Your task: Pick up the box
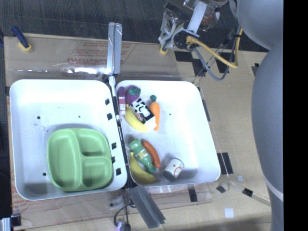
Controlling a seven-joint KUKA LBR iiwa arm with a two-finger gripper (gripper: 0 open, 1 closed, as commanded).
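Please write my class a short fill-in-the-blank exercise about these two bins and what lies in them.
1. The green divided tray lies in the ____ bin.
2. The black-and-white box rests on a ____.
3. The carrot lies in the ____ bin.
4. The end effector is above the bench, beyond the bins' ____ edge.

Missing words: left; banana; right; far

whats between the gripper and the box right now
In the camera view, bare bench and the right bin's far rim lie between the gripper and the box; a purple item sits just beside that line.
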